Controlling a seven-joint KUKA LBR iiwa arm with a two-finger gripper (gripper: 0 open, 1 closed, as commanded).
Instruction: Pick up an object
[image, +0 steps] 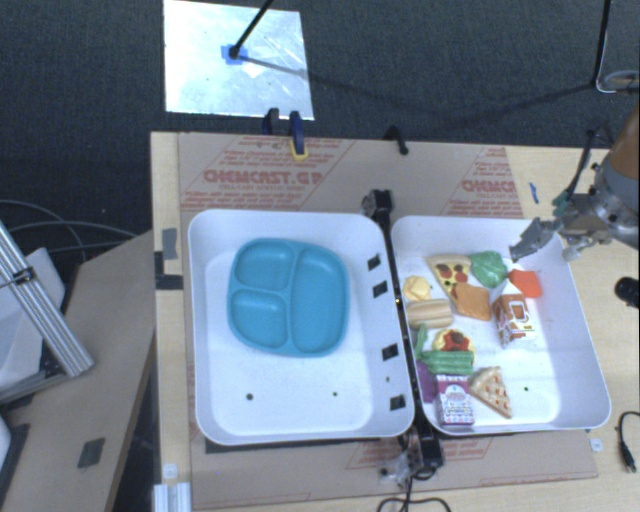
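White right bin (575, 400) has its toy food untouched, nothing is lifted, and the gripper (545, 240) hovers at its 1 o'clock rim, fingers apart and empty.

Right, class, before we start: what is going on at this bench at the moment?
A grey robot arm reaches in from the right, its gripper hanging over the far edge of the right white bin, near the green toy vegetable and the small orange block. No object can be seen between its fingers, so nothing is picked up yet. That bin holds a pile of toy food, among it a pizza slice and a purple carton. The left white bin holds a blue divided plate.
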